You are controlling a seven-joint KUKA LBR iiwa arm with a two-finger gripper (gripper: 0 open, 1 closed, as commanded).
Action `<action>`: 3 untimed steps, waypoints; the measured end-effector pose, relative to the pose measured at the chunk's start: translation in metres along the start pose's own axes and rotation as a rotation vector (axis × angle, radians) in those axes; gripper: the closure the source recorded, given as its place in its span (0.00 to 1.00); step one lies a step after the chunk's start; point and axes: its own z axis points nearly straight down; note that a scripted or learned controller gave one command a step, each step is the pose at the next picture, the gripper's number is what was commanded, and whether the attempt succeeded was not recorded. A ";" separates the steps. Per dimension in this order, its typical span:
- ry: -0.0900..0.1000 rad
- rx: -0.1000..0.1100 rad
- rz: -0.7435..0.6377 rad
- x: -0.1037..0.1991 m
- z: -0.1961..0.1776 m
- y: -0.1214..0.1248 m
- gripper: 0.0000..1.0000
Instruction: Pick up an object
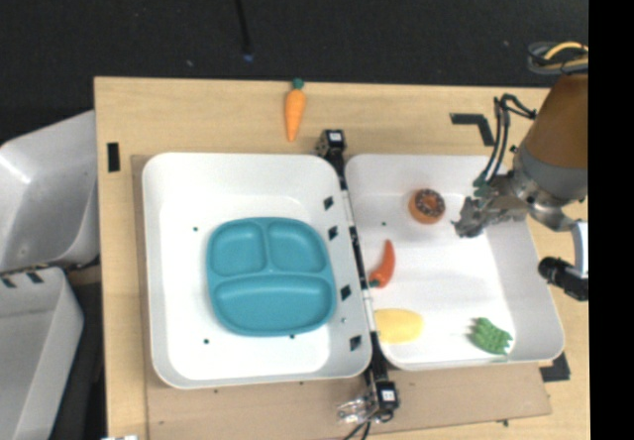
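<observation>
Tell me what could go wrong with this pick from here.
The gripper hangs beside the round brown object, not over it, so closing may catch nothing or nudge it away. The red pepper and yellow object lie against the right bin wall, leaving little finger room.

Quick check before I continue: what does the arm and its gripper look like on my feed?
The arm has a grey wrist section beneath a broad orange-brown band. Dark cables loop beside it, with a yellow-and-black cable bundle above. The gripper is dark grey metal, small and angular.
</observation>
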 end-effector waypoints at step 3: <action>0.004 0.006 -0.006 0.094 -0.065 -0.022 1.00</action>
